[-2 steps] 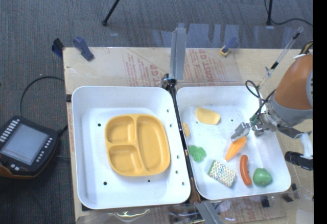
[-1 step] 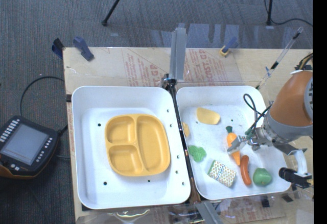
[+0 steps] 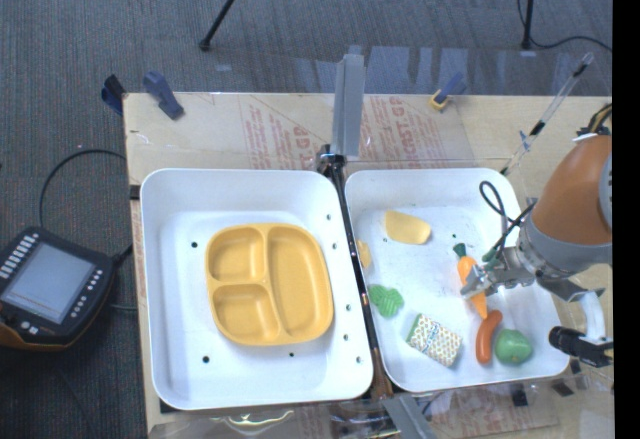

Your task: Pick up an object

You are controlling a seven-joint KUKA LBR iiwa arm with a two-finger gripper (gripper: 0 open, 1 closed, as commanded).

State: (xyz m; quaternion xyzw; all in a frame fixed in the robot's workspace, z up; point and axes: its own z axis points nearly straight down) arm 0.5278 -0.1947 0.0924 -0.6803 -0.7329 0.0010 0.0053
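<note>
Orange plastic toy carrot [image 3: 467,273] lies in the white right-hand bin [image 3: 400,189], lower right of frame, directly under my jaws [image 3: 484,280]; whether they are parted or gripping, I cannot tell.

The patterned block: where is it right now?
In the camera view, the patterned block lies near the front edge of the right bin, between the green leafy toy and the sausage.
</note>
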